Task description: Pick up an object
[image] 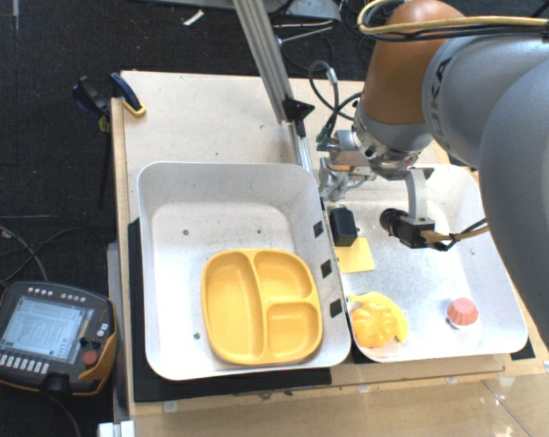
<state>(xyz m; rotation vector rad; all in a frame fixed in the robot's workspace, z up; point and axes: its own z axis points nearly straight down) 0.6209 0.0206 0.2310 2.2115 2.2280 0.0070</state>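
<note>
The gripper (pixel 342 226) hangs low over the far left corner of the right bin (pixel 493 271), hard against the wall it shares with the left bin (pixel 165 235). Whether it is released or clenched I cannot tell — its dark tip reads as one block, with nothing seen between it.

Just on its near side, almost touching, lies a flat yellow card (pixel 356 256); that is the closest candidate. Further near, in the same line, sits a yellow squash-shaped toy (pixel 377 322), and a small pink cap (pixel 462 312) rests well to the right — so any pick likely means travelling toward the near edge. A yellow divided tray (pixel 260 305) lies in the left bin.
</note>
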